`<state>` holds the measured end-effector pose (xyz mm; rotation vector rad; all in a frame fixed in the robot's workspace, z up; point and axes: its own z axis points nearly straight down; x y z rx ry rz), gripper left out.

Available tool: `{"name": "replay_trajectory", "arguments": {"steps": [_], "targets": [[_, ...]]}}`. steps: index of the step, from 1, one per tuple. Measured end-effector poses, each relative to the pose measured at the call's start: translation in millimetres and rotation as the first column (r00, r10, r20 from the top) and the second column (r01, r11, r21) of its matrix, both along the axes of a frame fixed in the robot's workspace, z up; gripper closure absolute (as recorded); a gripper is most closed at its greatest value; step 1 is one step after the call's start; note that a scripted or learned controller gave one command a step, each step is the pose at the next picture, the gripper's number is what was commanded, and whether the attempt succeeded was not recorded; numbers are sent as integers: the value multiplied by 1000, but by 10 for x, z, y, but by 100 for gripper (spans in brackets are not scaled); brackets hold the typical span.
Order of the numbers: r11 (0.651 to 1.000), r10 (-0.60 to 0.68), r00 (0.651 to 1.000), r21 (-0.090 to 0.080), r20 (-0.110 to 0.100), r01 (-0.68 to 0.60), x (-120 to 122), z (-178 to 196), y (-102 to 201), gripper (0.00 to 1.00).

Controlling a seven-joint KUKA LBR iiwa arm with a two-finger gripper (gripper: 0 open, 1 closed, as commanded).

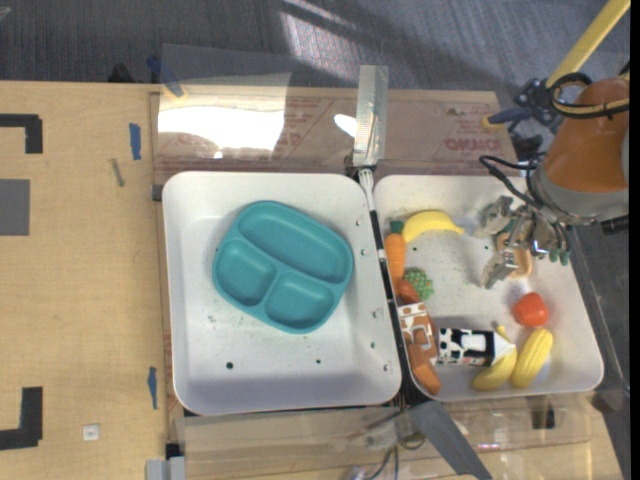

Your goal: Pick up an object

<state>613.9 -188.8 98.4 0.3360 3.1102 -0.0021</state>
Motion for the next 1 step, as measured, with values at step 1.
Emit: {"name": "replay_trajectory", "arguments": {"steps": [1], "targets": [[1000, -2, 1000, 7, -10, 2, -721, -88, -307, 0]]}}
